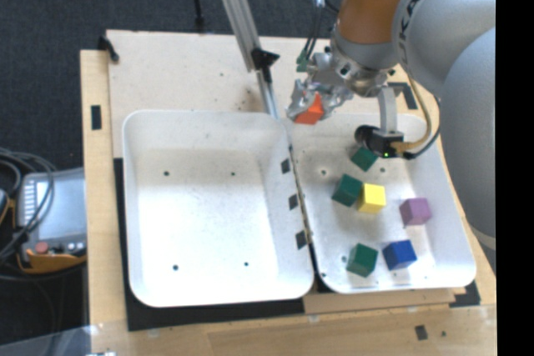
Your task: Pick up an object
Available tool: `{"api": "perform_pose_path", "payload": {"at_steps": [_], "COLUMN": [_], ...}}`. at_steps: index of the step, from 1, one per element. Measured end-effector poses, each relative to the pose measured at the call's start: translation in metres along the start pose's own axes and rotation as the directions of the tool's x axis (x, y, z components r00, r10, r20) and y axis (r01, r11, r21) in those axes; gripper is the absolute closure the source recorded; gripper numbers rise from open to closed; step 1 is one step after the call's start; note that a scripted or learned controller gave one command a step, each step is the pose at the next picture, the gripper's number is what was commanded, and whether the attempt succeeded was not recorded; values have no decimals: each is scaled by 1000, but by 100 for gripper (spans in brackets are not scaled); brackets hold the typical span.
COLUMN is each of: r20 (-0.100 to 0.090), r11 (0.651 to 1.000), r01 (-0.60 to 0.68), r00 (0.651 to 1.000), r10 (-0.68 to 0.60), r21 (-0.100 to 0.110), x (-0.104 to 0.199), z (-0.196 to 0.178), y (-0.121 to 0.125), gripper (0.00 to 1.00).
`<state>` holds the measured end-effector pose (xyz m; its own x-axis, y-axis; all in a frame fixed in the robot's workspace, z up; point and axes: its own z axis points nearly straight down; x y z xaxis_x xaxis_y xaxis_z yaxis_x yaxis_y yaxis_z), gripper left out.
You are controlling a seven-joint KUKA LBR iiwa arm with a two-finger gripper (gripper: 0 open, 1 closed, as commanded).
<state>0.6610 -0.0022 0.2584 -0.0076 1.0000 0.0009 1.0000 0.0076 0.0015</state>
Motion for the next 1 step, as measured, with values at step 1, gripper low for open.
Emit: {"api": "perform_pose_path", "payload": {"at_steps": [1], "r20": [0], "r11": [1000], "r01": [0], "r00": [1000], "r10": [0], "r21": [0], "x": [55], "z": [-2], "y": [-3], "gripper": [100]}}
